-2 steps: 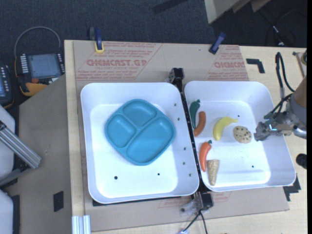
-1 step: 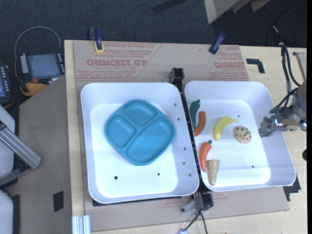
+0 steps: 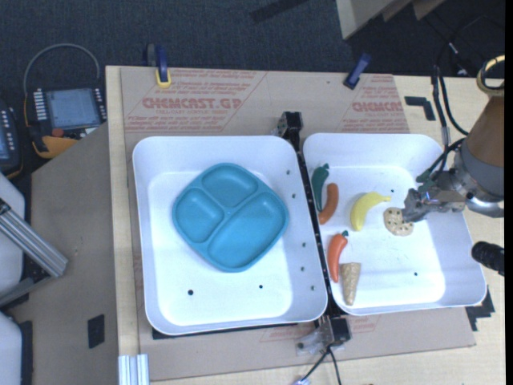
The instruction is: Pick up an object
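Observation:
The right bin point(image 3: 449, 291) holds a yellow banana point(image 3: 365, 208), a round tan cookie with dark chips point(image 3: 397, 222), two orange carrots with green tops point(image 3: 327, 197) point(image 3: 337, 251) and a beige cone point(image 3: 350, 281). My gripper point(image 3: 415, 207) comes in from the right and sits low in this bin, its tip just above and right of the cookie. Nothing shows between its fingers, and their spread is too small to make out.
The left bin point(image 3: 160, 287) holds a blue divided plate point(image 3: 231, 216). A black clamp point(image 3: 290, 123) sits between the bins at the far edge. Cables hang at the upper right, near the arm.

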`<action>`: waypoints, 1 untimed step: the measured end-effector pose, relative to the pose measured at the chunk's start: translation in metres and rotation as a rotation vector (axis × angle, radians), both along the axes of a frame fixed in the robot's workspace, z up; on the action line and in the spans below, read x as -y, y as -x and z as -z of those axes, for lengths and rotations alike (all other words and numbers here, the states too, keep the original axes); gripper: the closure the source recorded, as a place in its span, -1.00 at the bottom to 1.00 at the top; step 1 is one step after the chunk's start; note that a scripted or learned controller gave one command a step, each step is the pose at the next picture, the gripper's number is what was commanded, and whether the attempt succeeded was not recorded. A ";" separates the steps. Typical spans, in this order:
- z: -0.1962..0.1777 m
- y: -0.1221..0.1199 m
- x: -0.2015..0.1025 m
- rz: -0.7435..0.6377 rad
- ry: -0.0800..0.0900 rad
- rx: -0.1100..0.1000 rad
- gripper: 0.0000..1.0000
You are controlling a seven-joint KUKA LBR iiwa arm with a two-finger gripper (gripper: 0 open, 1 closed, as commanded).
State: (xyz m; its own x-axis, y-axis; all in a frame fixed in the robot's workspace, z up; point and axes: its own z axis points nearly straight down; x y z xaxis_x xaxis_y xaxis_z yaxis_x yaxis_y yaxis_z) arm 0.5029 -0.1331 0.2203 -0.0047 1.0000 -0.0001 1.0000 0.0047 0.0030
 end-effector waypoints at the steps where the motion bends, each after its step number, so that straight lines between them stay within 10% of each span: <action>1: 0.002 -0.006 -0.046 -0.001 -0.002 -0.004 1.00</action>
State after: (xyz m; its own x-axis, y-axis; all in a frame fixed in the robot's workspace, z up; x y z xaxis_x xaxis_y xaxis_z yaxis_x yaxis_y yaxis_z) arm 0.5087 -0.0870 0.2184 -0.0052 1.0000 0.0018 1.0000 0.0052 -0.0007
